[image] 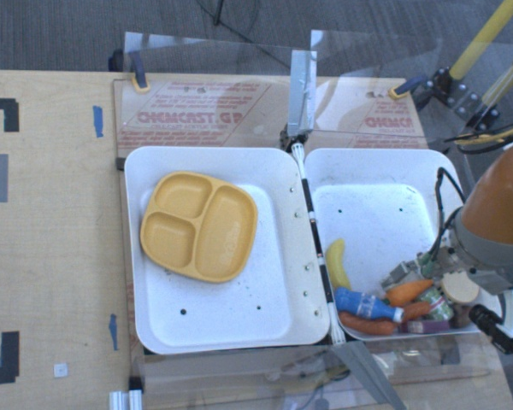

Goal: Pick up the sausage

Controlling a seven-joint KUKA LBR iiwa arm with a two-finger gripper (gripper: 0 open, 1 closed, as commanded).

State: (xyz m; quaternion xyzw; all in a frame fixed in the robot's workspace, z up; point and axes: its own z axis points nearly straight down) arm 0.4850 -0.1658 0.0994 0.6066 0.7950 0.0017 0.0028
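The sausage [368, 324], reddish-brown and long, lies along the front wall of the right bin [368, 178], just under a blue bottle [367, 303]. The arm comes in from the right with its orange band [498, 196] over the bin's right side. My gripper [417, 271] is low in the front right corner, right above an orange carrot [408, 292] and up and to the right of the sausage. Nothing can be seen held in it.
A yellow banana [336, 263] lies against the right bin's left wall. Purple and red-orange toys [427, 321] are packed beside the sausage. In the left bin [145, 314] sits a yellow divided plate [199, 225]. A metal divider [312, 237] separates the bins.
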